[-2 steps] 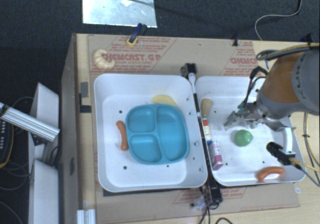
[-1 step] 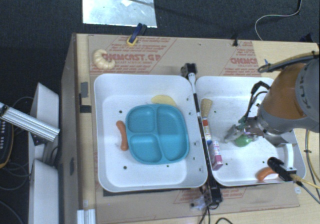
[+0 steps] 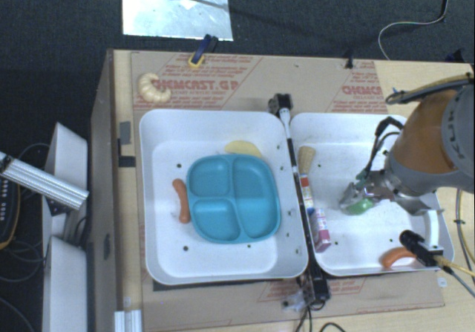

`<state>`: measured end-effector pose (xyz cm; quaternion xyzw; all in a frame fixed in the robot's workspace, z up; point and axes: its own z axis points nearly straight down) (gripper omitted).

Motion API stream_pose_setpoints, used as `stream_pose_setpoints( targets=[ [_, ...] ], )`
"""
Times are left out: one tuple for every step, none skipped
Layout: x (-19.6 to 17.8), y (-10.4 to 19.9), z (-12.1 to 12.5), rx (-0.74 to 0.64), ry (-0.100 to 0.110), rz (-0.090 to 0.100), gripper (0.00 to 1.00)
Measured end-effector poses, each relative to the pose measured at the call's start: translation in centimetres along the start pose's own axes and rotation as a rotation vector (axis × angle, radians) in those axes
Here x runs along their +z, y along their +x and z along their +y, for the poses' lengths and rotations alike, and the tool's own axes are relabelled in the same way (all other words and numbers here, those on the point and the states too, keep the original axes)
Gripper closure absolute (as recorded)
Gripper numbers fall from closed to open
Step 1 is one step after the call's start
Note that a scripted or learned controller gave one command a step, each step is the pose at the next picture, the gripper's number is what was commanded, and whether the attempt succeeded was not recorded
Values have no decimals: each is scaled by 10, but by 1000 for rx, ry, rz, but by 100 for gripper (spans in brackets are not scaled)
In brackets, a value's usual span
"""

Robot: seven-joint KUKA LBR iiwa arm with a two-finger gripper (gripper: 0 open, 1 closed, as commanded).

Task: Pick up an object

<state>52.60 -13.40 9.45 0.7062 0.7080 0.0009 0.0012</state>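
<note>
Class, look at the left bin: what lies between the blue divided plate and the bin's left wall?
In the camera view, an orange sausage-shaped piece lies between the blue divided plate and the left bin's left wall.

A blue divided plate (image 3: 233,198) lies in the left bin (image 3: 159,145), a sausage (image 3: 182,200) beside it.

- We see a robotics lab, not a home
- The bench (image 3: 223,82) is plain board with printed lettering, bearing two white bins (image 3: 159,137)
- Loose cables (image 3: 415,22) trail over dark carpet (image 3: 52,33)
- An aluminium rail (image 3: 44,180) juts in at left
</note>
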Motion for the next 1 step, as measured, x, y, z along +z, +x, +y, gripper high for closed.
stream_pose_setpoints(
  targets=[
    [-90, 90, 40, -1, 0, 2, 100]
  ],
)
